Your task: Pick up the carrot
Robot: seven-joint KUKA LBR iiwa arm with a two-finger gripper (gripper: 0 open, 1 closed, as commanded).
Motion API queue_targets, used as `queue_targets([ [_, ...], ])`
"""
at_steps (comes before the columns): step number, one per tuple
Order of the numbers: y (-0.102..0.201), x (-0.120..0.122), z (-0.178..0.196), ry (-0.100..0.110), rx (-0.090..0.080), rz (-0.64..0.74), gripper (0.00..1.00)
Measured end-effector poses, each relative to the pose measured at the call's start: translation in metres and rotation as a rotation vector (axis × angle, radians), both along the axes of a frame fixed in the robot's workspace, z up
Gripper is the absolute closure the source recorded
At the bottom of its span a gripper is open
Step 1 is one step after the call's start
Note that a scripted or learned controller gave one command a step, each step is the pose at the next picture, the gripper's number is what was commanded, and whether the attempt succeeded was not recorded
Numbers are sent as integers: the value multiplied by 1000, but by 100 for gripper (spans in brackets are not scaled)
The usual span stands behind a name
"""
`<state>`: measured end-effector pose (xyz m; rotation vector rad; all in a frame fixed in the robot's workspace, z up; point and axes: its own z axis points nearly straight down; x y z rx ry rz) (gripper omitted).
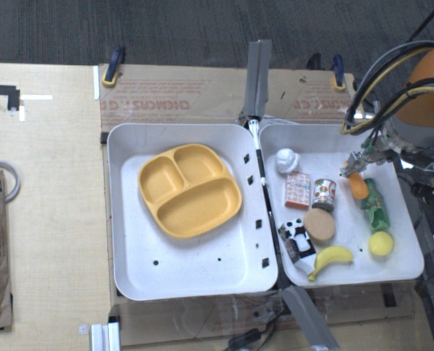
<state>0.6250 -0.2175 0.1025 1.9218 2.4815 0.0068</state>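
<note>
Camera view: The carrot [359, 187] lies in the right bin [410, 265], near that bin's right wall, just beside a green packet [375, 206]. The claw [356, 167] sits directly above the carrot's upper end; whether it is open or closed, or gripping anything, cannot be determined. A lemon [381, 244] and a banana [329, 259] lie toward the bin's near edge. A yellow divided plate [191, 189] rests in the left bin [126, 269].

Left bin [122, 218] holds a divided plate [190, 189]. Right bin [403, 265] holds the carrot [359, 187] near its right wall, the gripper [354, 168] just above it, a can [324, 193] to its left, a banana [329, 259] at the front.
</note>
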Motion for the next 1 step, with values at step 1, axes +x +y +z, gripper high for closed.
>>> queue_targets([
  [1, 31, 26, 100, 3, -4, -96, 100],
])
